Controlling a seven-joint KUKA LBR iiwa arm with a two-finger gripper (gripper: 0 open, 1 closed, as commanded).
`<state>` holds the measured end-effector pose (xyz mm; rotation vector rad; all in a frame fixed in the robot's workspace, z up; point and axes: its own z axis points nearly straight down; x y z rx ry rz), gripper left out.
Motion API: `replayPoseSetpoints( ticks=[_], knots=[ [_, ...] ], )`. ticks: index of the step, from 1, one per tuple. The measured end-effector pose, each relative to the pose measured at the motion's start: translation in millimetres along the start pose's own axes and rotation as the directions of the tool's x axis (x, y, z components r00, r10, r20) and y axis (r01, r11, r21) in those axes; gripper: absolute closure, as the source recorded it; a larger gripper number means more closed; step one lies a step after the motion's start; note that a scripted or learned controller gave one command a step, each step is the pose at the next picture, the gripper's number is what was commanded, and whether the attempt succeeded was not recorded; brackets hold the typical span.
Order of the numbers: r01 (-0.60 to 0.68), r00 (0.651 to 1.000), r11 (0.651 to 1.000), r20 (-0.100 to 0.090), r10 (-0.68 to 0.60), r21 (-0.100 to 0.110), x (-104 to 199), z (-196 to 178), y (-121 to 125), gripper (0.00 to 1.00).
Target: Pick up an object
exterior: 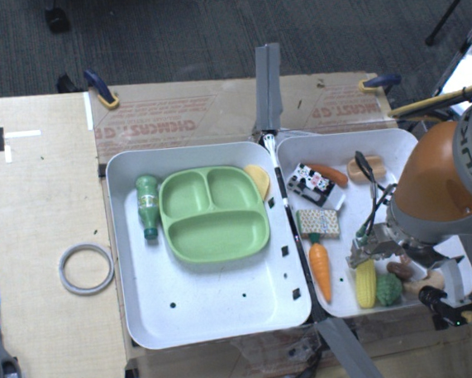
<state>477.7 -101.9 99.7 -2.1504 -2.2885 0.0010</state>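
Dark carpet lies behind a wooden bench (39, 211) bearing a tape ring (87, 267). Left bin (214, 311) holds a bottle (148, 205) and green tray (214, 213); right bin (335, 307) holds a carrot (319, 269), corn (366, 284) and broccoli (388, 290). Above the corn hangs the gripper (366, 250); I cannot tell its state.

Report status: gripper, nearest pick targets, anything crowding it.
Gripper low in right bin, grip state unreadable. Corn directly below it, carrot and broccoli close alongside. Nothing visibly held.
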Motion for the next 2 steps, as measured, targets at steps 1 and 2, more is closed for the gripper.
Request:
replayPoseSetpoints(
  ticks=[1, 2],
  knots=[
    [-0.232, 0.973, 0.973, 0.002, 0.232, 0.0, -10.9, -57.8, 54.0, 1.0],
    [-0.228, 0.974, 0.974, 0.003, 0.228, 0.001, 21.1, -173.4, 43.7, 1.0]
  ],
)
